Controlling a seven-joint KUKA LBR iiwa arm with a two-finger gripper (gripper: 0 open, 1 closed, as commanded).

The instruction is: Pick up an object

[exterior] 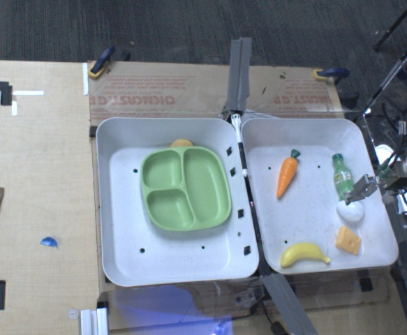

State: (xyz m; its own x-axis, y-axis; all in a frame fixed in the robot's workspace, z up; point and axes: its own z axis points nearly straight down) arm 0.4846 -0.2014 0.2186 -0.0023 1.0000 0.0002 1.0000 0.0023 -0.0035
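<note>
The right bin holds an orange carrot, a green bottle, a white egg-shaped object, an orange cheese wedge and a yellow banana. My gripper reaches in over the bin's right wall. It hangs just above the white object, right beside the lower end of the green bottle. It is small and dark in the camera view, and I see nothing held in it.
The left bin holds a green divided plate with a small yellow-orange object peeking out behind it. A grey divider stands behind the bins. A small blue item lies on the bench to the left.
</note>
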